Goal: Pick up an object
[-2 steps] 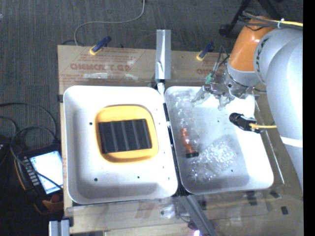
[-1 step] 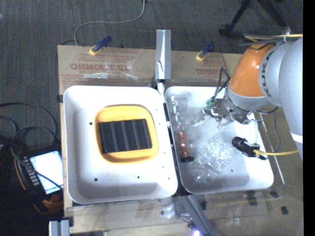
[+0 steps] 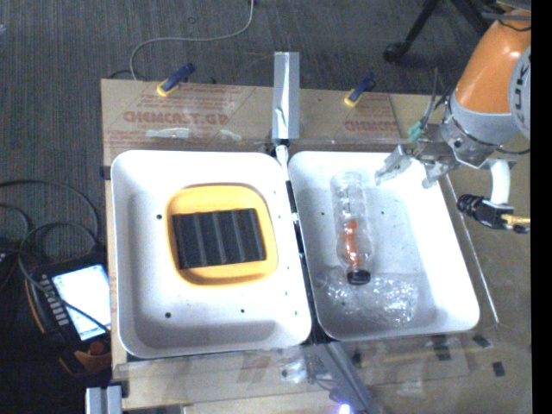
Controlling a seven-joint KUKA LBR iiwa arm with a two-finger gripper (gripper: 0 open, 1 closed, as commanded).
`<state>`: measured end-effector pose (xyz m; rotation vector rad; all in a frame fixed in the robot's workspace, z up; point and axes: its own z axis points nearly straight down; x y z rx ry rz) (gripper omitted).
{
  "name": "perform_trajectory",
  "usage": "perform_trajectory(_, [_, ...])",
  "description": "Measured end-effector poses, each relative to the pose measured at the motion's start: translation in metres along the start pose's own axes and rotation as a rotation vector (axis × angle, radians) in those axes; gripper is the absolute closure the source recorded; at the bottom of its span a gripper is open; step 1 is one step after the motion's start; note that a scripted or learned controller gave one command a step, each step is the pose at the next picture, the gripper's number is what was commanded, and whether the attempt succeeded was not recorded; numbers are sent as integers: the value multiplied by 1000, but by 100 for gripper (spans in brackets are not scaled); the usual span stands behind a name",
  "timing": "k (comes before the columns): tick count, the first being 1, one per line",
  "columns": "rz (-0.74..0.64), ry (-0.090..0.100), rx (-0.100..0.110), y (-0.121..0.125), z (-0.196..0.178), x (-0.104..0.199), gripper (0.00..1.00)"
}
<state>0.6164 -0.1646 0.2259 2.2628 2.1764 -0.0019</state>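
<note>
A clear plastic bottle [image 3: 352,224] with an orange band inside and a black cap lies lengthwise in the right bin [image 3: 448,257], cap toward the front. A crumpled clear plastic bag [image 3: 373,296] sits just in front of it. In the left bin [image 3: 138,257] rests a yellow-orange tray with a black ribbed insert [image 3: 221,235]. My gripper [image 3: 409,167] hangs over the back right corner of the right bin, to the right of and beyond the bottle's base. Its two fingers are spread apart with nothing between them.
A metal post [image 3: 285,93] stands at the back between the bins. Two blue and yellow clamps [image 3: 175,78] hold the brown board behind them. A tablet [image 3: 76,296] lies on the floor at the left.
</note>
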Motion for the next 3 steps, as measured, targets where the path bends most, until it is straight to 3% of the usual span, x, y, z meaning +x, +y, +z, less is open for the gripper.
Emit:
perform_trajectory(1, [-41,2,-8,-35,128,54,0])
perform_trajectory(2, [-40,3,-8,-34,118,53,100])
perform_trajectory(3, [15,1,3,-47,43,96,100])
